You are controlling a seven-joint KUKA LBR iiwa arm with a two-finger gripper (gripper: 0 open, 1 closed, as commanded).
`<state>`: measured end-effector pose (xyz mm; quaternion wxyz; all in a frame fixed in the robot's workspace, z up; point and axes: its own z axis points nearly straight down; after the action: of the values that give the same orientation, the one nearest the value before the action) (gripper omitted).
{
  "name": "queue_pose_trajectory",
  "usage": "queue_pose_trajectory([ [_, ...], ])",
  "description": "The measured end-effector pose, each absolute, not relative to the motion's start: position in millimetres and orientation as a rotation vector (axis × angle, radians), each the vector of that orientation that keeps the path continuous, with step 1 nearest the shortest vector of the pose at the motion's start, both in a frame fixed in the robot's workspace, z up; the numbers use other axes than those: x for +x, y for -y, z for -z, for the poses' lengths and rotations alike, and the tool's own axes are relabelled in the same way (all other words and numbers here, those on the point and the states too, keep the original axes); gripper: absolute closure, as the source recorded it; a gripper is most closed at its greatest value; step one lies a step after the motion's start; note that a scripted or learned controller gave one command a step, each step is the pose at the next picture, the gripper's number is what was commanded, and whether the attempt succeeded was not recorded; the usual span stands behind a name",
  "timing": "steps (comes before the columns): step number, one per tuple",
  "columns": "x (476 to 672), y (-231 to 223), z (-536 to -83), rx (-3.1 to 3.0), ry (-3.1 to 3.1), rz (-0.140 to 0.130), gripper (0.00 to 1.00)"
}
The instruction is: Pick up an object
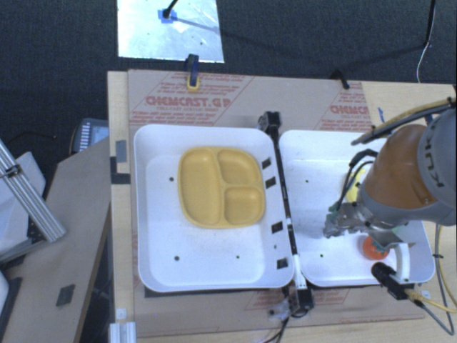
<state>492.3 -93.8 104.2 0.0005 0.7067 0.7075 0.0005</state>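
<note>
The gripper (337, 224) is low in the right bin (314, 177), near the middle of the bin floor and a little toward the front edge. It is seen from above and the wrist covers most of it, so I cannot tell if it is spread or pressed together, and nothing can be seen held in it. Just beside it, on the side of the arm (408, 171), lies a small orange thing (370, 247) on the bin floor. It is half hidden under the wrist, so its shape is not clear. I cannot tell whether the gripper touches it.

The left bin (161, 259) holds a yellow plate (220, 186) with three compartments, one long and two smaller. It lies flat near the middle of that bin, well apart from the gripper. A black strip (280, 191) runs between the two bins.

Both bins stand on a brown board (300, 98) with red letters. A yellow clamp (193, 77) sits on the far edge of the board. Beyond it, a shiny grey sheet (170, 20) lies on the dark floor.
</note>
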Motion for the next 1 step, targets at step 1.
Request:
queue_pose_trajectory([
  [1,487.8,101.8,-160.9,2.218,-2.217,-0.005,1.0],
])
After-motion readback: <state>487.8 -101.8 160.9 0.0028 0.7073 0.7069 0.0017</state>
